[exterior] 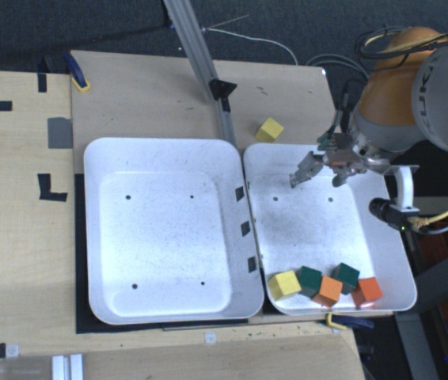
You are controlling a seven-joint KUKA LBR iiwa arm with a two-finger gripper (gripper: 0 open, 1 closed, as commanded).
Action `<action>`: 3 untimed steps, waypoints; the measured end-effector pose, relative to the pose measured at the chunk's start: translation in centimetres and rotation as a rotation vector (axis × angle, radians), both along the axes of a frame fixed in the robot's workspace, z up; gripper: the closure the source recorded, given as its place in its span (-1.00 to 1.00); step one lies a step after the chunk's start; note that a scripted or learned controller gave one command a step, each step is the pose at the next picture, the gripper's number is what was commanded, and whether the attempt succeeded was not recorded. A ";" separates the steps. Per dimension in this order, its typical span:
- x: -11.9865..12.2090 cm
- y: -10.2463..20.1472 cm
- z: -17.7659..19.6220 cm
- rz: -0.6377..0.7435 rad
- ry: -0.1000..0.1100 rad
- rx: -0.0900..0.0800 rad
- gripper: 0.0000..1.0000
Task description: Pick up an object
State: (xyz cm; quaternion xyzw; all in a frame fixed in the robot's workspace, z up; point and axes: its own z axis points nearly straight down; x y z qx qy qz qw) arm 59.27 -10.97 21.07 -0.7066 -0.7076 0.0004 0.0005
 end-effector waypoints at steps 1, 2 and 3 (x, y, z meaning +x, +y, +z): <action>4.1 -2.6 -2.7 -0.001 -0.001 -0.001 -1.00; 6.2 -3.1 0.3 0.002 -0.004 -0.001 -1.00; 6.1 -3.1 0.1 0.001 0.000 -0.002 -1.00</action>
